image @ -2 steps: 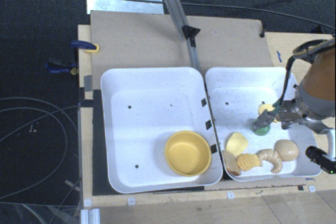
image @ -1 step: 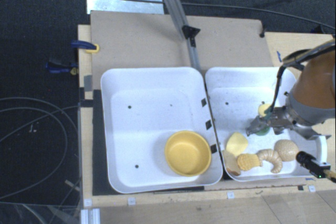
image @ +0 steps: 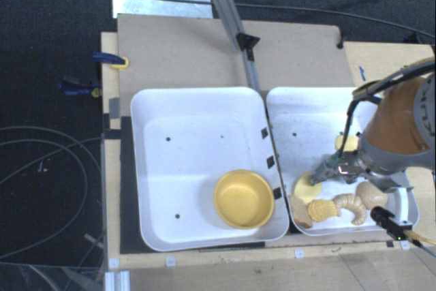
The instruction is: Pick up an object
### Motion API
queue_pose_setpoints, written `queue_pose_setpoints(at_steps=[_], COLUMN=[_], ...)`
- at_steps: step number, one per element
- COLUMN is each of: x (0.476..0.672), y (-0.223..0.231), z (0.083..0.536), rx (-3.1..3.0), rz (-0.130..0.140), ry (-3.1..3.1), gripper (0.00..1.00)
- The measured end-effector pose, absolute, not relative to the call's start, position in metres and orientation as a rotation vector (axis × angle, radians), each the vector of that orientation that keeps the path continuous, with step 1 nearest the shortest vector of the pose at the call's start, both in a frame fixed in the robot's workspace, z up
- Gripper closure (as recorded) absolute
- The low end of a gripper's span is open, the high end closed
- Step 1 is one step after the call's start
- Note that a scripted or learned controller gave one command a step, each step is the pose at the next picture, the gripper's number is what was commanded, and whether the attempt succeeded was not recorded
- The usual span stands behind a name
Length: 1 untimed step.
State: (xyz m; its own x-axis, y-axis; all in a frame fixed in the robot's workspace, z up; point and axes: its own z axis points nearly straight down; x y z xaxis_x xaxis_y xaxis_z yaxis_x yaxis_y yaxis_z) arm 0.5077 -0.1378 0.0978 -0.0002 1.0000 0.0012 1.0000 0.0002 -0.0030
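My gripper [image: 321, 175] hangs low over the right bin [image: 300, 112], near its front half. Its tip is right above a pale yellow round piece [image: 306, 189] and seems to touch its top edge. Just in front of that piece lie a knobbly tan object [image: 320, 210], a croissant-shaped piece [image: 352, 205] and a beige lump [image: 372, 193]. A small yellow object [image: 345, 142] peeks out behind the wrist. A yellow bowl [image: 244, 198] sits upright in the front right corner of the left bin [image: 177, 119].
The grey and orange arm [image: 402, 126] covers the right side of the right bin. A slanted metal pole [image: 228, 3] crosses the bench behind the bins. The two bins meet at a shared rim [image: 270, 153].
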Motion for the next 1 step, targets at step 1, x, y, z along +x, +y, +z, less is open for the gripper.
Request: queue_pose_setpoints(at_steps=[1], x=[0.5094], y=[-0.1381], z=[0.111], rx=[-2.224], rz=[-0.003], ry=[-2.223], gripper=[1.0])
